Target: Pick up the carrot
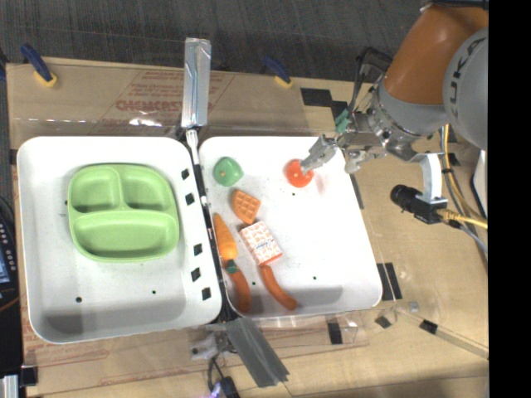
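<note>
The end effector (328, 152) hangs over the upper right part of the right bin (348, 247), at the tip of the grey arm with its orange band (427, 52), which reaches in from the right. One finger slants down-left to a point just beside, perhaps touching, a small red-orange round thing (297, 173) on the bin floor; a second finger shows further right, so the fingers look parted, and nothing sits between them. The carrot (224, 239) lies well apart from there, down and to the left, along the right bin's left wall, close to the divider between the two bins. Its long axis runs nearly up-and-down in the view, leaning slightly, with a dark green stub at its lower end; below that a further orange-red piece (240, 293) carries on along the same wall, and whether it belongs to the carrot I cannot tell. Beside the carrot to the right are a waffle-like piece (246, 205), a small patterned box (260, 244) and a curved sausage-like thing (278, 288); a green round thing (227, 171) sits above it. The left bin (50, 305) holds a green divided plate (123, 212). Judging from this, the move ahead calls for travel down-left across the bin, then closing across the carrot's narrow width, where the wall and the box leave little room.
</note>
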Available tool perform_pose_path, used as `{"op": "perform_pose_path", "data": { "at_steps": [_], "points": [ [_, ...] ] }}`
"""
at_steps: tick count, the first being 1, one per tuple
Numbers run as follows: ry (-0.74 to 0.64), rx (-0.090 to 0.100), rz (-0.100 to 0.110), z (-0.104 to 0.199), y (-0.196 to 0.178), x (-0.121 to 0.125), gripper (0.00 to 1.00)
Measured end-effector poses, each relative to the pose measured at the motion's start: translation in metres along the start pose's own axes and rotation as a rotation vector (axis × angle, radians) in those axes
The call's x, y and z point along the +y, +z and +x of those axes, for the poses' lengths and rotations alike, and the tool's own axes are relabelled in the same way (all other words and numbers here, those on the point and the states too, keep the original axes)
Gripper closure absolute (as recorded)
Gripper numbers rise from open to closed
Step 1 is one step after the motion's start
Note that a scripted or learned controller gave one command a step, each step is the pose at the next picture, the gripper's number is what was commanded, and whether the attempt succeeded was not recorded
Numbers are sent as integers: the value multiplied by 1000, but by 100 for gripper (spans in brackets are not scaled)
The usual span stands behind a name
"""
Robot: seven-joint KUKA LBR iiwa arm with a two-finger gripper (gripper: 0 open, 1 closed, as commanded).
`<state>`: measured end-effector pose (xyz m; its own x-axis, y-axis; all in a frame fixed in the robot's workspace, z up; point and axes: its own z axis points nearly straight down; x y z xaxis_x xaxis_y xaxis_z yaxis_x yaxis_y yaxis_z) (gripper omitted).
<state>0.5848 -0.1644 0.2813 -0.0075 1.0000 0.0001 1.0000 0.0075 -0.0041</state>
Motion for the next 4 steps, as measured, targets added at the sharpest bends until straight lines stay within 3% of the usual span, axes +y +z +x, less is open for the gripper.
{"op": "perform_pose_path", "data": {
  "at_steps": [1, 2, 3, 4],
  "points": [
    [-281, 1, 1, 42, 100, -51, 0],
    [-313, 1, 1, 46, 144, -52, 0],
    [-768, 1, -1, 35, 146, -92, 0],
    [-920, -4, -5, -6, 81, -107, 0]
  ]
}}
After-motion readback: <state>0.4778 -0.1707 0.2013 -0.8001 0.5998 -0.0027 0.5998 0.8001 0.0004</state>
